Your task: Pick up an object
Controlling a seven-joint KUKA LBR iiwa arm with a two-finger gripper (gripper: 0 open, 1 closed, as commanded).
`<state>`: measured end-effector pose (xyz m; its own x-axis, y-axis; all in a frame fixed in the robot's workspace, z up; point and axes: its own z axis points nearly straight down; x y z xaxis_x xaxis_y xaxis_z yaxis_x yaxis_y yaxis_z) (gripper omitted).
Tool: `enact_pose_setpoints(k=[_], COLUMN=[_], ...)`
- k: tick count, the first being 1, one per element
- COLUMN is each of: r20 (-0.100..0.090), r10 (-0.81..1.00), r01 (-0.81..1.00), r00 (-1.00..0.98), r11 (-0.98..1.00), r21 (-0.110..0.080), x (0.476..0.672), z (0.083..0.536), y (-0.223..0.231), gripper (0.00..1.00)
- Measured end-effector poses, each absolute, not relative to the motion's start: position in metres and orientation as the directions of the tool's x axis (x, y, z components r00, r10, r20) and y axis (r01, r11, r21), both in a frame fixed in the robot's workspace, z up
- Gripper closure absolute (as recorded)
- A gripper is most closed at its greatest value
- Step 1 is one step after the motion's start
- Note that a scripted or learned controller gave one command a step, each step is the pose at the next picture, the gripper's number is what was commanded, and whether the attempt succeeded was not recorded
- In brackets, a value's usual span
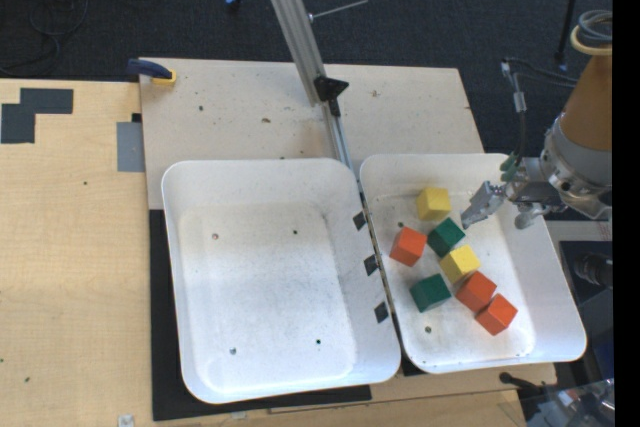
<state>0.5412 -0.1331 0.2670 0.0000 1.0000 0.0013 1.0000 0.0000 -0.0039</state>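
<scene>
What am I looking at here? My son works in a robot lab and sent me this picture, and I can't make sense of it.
This is one camera fixed above a workbench, looking down at a slant. On the bench sit two shallow white bins side by side. The grey arm with an orange band coming in from the right is a robot arm; at its tip is a claw for grabbing things. It hangs over the right bin, near a yellow block and a green block. That bin also has another yellow block, another green one and three orange ones, for example this. I see no block in the claw. The left bin shows small dark specks. The slanted metal bar behind is a stand.
</scene>
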Motion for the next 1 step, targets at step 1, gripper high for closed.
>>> enact_pose_setpoints(k=[1], r20=[0.001], r10=[1.0], r01=[1.0], r00=[0.002], r11=[-0.002], r21=[-0.003], x=[0.5412], z=[0.2671], y=[-0.1335], gripper=[0.0])
